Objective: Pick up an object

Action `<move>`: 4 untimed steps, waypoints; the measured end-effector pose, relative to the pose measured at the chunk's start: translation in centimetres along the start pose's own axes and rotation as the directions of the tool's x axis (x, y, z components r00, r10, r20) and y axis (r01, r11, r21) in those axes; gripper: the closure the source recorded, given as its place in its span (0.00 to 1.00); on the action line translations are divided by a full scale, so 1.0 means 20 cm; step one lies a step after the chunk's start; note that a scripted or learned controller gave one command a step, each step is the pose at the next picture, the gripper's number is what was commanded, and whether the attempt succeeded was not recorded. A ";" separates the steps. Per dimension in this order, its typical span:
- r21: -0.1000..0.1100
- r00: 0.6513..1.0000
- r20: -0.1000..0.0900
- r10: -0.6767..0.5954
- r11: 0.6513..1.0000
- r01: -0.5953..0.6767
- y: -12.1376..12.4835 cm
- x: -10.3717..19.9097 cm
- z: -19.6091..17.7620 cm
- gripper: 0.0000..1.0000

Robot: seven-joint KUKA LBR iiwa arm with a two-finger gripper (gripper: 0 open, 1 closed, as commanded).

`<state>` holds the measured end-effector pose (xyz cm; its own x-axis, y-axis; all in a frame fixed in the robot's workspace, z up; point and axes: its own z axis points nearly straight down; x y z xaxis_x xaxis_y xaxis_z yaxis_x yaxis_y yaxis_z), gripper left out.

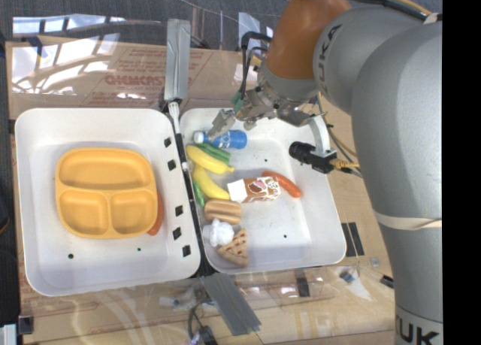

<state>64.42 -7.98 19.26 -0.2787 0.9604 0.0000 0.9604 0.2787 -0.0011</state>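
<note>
While the fingers (225, 119) hover, the blue bottle (226, 140) lies just below

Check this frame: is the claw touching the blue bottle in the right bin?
Cannot tell. In the camera view the claw sits right over the blue bottle, overlapping its top edge, so neither contact nor gap is plain.

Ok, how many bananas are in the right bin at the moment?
2. One banana lies by the bin's left wall, just under the blue bottle; the other banana lies right below it, above the hot dog. More could be hidden beneath the arm.
</note>
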 end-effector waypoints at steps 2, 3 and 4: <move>-0.009 0.999 0.003 -0.047 0.999 0.047 0.00 0.02 -0.03 0.00; -0.014 0.999 0.007 -0.036 0.999 0.037 0.05 -0.10 0.41 0.00; -0.003 0.988 0.003 -0.152 0.988 0.152 -0.12 -0.10 0.49 0.00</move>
<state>62.73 -10.49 9.41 -0.4216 0.9068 -0.0026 0.9068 0.4216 0.0016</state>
